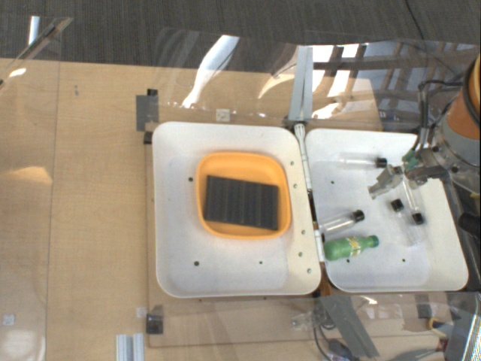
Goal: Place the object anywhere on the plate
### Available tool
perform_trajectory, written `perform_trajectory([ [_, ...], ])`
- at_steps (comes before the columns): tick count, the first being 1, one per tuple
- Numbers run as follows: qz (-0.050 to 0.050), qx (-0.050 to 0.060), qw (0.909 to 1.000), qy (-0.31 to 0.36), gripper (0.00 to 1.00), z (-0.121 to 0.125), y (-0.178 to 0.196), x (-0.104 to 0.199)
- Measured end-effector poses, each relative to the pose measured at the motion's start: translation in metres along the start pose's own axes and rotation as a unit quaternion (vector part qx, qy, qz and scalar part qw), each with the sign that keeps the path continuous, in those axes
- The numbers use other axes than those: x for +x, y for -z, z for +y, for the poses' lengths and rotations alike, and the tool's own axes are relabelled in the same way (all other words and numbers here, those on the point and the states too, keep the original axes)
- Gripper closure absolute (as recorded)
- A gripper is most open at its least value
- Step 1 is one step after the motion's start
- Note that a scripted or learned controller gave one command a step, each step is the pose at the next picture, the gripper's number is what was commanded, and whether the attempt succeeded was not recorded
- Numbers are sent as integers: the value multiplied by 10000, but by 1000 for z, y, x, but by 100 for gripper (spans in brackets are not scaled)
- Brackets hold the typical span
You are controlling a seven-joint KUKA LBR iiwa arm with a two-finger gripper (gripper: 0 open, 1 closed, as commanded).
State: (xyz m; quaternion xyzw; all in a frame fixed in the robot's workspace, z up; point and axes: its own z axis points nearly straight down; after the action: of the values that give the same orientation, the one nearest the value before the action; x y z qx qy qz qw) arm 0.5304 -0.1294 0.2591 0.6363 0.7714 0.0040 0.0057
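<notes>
An orange plate (242,165) lies in the left bin (176,262), and a dark ridged rectangular block (242,203) rests flat on its middle. My gripper (402,180) hangs over the upper right part of the right bin (391,277), far to the right of the plate. Just below it lie a short clear tube with a black cap (413,209) and a small black piece (395,204). Nothing can be made out in the gripper's hold.
The right bin also holds a green bottle (351,246) on its side near the front left, a clear black-capped tube (342,221) above it, and another clear tube (361,159) near the back. A raised divider (308,201) separates the bins.
</notes>
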Motion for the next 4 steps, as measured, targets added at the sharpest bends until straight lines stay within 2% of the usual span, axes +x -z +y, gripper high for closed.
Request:
perform_trajectory([
  [1, -6, -30, 10000, 34, 100, 3, 11, 1],
  [2, 12, 39, 9985, 545, 100, -47, -102, -18],
  [3, 11, 38, 9985, 545, 0, -47, -102, -18],
  [4, -5, 4, 9984, 557, 100, -44, -90, -18],
])
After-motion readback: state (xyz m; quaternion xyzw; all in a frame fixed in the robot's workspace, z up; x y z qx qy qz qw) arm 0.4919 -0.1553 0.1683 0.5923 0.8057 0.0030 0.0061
